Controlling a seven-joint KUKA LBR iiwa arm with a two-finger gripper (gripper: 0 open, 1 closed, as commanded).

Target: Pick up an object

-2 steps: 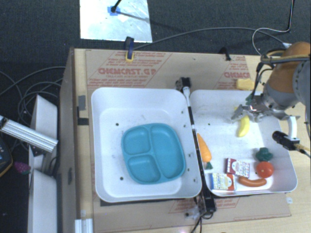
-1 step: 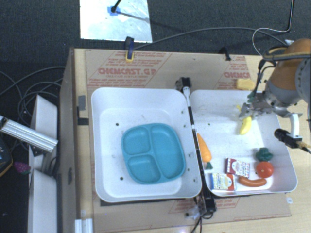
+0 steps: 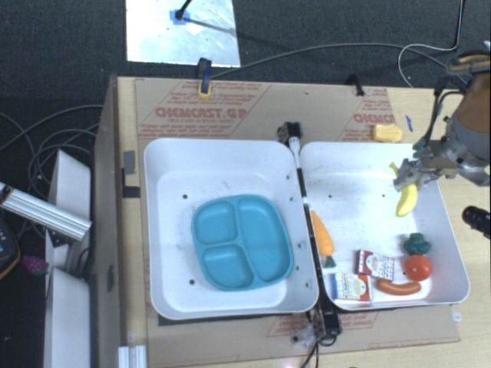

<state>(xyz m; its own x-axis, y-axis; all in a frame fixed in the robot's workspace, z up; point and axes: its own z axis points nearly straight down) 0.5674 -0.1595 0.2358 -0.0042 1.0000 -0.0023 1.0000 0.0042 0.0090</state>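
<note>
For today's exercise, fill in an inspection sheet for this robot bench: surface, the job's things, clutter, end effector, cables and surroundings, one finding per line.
Surface: brown bench with red lettering, bearing a left bin and a right bin, both white.
Job's things: in the right bin, a banana, carrot, tomato, sausage, green item and two small cartons.
Clutter: blue divided plate in the left bin; yellow block on the bench.
End effector: right above the banana's top end; grip unclear.
Cables: one black cable crossing the bench's far edge.
Surroundings: dark floor, a shiny sheet.
</note>
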